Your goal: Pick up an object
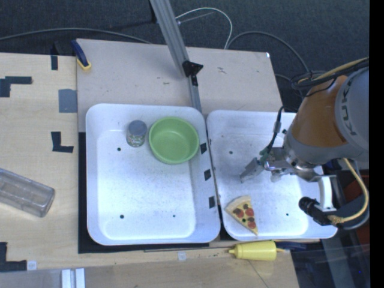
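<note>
My gripper hangs over the middle of the right bin, open, with nothing between its fingers. A toy pizza slice lies flat near that bin's front left corner, just below and left of the gripper and apart from it. In the left bin a green bowl stands upright at the back right. A small grey can stands beside the bowl on its left.
A yellow mustard bottle lies on the bench just outside the right bin's front rim. A clear plastic container lies at far left. A slanted metal pole ends at the back between the bins. Cables trail behind the bench.
</note>
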Controlling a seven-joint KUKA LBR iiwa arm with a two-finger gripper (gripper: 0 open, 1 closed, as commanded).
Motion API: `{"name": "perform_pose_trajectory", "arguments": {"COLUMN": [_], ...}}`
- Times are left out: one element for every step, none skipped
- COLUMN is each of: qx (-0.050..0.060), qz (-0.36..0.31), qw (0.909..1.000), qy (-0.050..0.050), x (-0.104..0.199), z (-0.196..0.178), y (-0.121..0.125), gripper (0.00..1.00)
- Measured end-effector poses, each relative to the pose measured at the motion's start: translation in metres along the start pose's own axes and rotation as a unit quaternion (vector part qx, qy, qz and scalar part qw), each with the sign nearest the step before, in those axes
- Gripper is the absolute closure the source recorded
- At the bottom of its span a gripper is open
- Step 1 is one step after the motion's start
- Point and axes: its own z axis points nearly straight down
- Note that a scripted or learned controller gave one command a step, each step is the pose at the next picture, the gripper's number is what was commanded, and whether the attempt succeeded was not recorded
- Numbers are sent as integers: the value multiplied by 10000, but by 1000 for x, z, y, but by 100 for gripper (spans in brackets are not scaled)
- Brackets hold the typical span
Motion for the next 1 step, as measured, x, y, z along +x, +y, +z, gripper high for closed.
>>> {"name": "perform_pose_trajectory", "arguments": {"qx": [5], "qz": [-1], "qw": [10000], "qy": [3], "x": [3], "z": [44], "y": [1], "gripper": [0]}}
